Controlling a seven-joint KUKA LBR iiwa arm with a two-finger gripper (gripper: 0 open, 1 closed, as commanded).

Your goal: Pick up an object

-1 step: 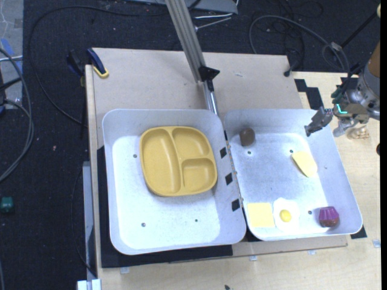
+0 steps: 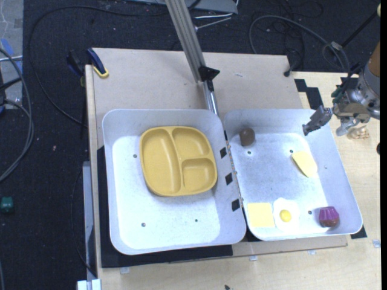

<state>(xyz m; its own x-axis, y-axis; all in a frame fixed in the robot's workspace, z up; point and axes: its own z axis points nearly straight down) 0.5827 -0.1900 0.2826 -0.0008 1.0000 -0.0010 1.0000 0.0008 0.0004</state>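
My claw (image 2: 336,121) over right bin (image 2: 342,173) rim, far corner; can't tell its spread. Cheese wedge (image 2: 304,163) near; open floor mid-bin.

Gripper (image 2: 334,122): over far right edge of right bin (image 2: 338,162), at bench's right side. Wedge (image 2: 304,163): in right bin, nearest item, just left of and nearer camera than gripper. Round lump (image 2: 247,137): same bin, far left corner, well left of gripper. Square slice (image 2: 261,215), egg piece (image 2: 286,214) (the two touching), small ridged item (image 2: 328,217): row along near wall, well forward of gripper. Divided tray (image 2: 178,161): in left bin (image 2: 121,180), far left of gripper.
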